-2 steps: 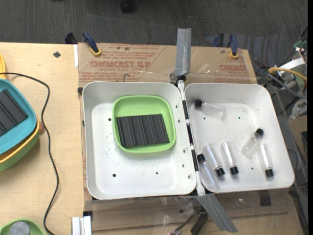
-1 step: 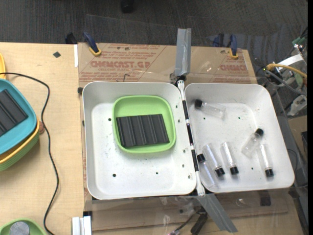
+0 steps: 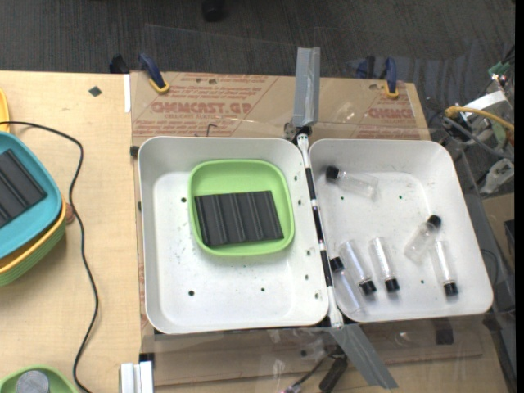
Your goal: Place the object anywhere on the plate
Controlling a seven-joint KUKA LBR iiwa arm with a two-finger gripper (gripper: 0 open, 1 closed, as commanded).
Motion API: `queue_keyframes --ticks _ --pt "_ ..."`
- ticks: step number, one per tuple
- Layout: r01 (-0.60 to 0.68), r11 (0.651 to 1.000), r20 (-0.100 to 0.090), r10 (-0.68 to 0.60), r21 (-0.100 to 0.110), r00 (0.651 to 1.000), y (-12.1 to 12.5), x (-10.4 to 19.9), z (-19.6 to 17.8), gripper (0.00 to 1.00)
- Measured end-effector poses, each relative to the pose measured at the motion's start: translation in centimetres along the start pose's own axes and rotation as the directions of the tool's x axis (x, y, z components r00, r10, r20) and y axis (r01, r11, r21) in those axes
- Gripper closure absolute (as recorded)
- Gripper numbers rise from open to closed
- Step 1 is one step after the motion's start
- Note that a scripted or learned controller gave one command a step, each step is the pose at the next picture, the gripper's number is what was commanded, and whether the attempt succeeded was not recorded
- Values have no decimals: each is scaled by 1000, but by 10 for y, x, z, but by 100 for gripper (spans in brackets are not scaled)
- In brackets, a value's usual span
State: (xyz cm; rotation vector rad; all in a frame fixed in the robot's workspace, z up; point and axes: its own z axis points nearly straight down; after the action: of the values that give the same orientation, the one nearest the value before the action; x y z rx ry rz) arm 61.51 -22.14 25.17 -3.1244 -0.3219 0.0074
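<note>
Now, nothing on the green plate (image 3: pixel 240 173) but its dark ribbed insert (image 3: pixel 240 218); judged from that, picking not yet done. Cannot tell whether the jaws are released or clenched, so best to assume nothing held.

Task's thing: one of the clear, black-capped vials (image 3: pixel 382 260) lying flat in the right bin (image 3: pixel 393 199), none of them on the plate. Plate itself set in the left bin (image 3: pixel 164 285), just across the divider.

Choose with care. Skip the three near the front edge: close together, two almost side by side, with little room for jaws on either flank. Prefer the lone vial (image 3: pixel 357 184) near the back, cap towards the divider and well apart from the rest, or else the slanted vial (image 3: pixel 422 237) nearer the right wall.

Come straight down with jaws spread wide, turned across the tube's long axis rather than along it. Centre on the clear body, not the cap. Probably smooth and round, hence apt to roll or squirt out sideways; close gently but fully before lifting.

Lift high enough to clear the divider and the plate's raised rim. Carry over to the middle of the insert and lower until nearly touching. Line the tube up with the ribs to check rolling, then let go low rather than dropping from a height.
</note>
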Motion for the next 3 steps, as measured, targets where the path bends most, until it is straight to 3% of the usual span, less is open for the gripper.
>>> queue_keyframes --ticks 1,2,3 --pt "-4 1000 1 4 1 1000 -2 -10 -2 0" --pt "-2 1000 0 2 1 1000 -69 -8 -35 0" --pt "-5 1000 1 5 -1 1000 -35 16 -17 0"
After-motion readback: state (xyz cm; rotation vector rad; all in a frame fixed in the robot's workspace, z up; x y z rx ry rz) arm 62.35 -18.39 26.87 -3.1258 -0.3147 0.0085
